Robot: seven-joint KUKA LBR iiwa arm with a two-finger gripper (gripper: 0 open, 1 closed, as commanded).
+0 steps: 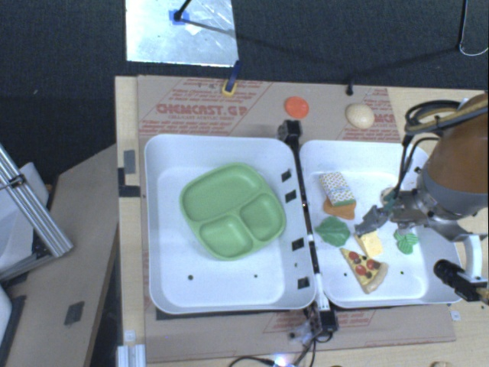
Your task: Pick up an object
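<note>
As the toys lie clustered in the right bin [412, 293], the hand [372, 222] hangs low beside the cheese [371, 244], nine o'clock of the arm [457, 163], grip indiscernible.

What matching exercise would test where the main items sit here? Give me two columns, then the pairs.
Things:
1. green divided plate
2. pizza slice
3. orange disc
4. cream egg-shaped item

Places:
A. near front of the right bin
B. on the cardboard behind the right bin
C. inside the left bin
D. on the cardboard behind the gap between the bins

Pairs: 1-C, 2-A, 3-D, 4-B
</note>
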